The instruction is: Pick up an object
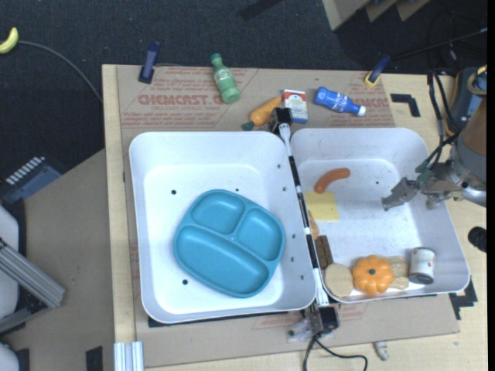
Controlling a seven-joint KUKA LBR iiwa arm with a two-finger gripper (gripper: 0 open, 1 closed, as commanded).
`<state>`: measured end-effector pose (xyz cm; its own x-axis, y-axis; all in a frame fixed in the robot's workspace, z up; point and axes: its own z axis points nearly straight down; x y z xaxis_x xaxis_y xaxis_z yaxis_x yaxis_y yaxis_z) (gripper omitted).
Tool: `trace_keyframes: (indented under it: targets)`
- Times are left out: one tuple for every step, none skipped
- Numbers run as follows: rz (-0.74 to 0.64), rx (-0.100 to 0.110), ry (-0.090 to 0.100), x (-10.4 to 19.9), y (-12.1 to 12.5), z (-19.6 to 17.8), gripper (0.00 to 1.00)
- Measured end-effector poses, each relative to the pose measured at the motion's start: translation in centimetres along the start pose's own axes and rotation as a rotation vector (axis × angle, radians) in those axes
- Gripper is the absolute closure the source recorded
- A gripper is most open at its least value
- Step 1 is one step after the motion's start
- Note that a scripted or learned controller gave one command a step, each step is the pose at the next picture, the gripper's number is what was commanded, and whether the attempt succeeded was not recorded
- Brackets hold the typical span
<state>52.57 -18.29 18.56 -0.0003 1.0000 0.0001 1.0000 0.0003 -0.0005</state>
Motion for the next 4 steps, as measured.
trace_keyframes:
  targets:
    - [-0.001, -0.001, 0.001, 5.0, 8.6, 10.2, 0.00]
    - [-0.001, -0.002, 0.000, 8.1, 14.1, 10.1, 0.00]
    - [-0.002, -0.001, -0.002, 8.1, 14.1, 9.0, 1.00]
    - [-0.001, -0.002, 0.001, 14.7, 9.8, 0.0, 1.00]
